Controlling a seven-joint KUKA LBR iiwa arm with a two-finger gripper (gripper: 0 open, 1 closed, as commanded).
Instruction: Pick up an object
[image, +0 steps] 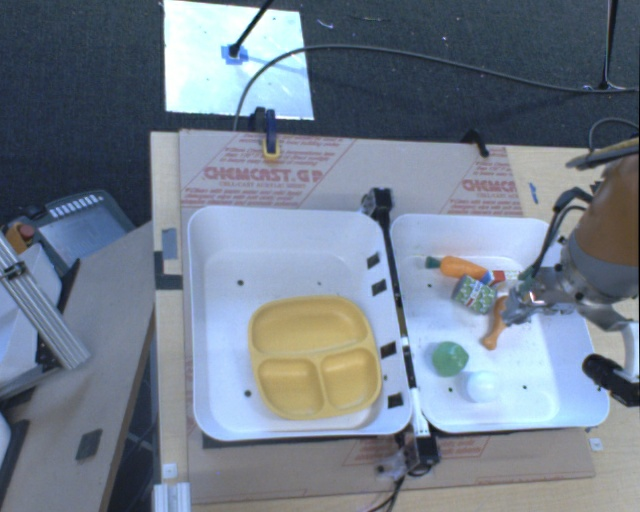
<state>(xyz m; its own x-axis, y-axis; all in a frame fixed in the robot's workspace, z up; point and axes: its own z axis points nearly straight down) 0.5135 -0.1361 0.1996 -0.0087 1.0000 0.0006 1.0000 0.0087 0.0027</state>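
Left bin (215, 300): we see one yellow tray (315, 355) in it, three compartments, lying toward the lower middle of the frame; nothing sits in the compartments.
Right bin (560, 400): we count five things here, all right of centre.
Carrot (460, 267): orange, at the top of the group, lying roughly level.
Packet (474, 293): green with print, just below the carrot and touching it or nearly so.
Stick (493, 325): orange, slanted, running down from the packet's right side.
Green ball (450, 358): lower, near the bin's left wall.
White ball (482, 386): just beside the green one, to its lower right.
Arm (610, 240): we see it enter at the right edge, above the right bin.
Gripper (519, 302): low over the stick's upper end; we cannot tell how far the fingers stand apart, nor whether they touch the stick.
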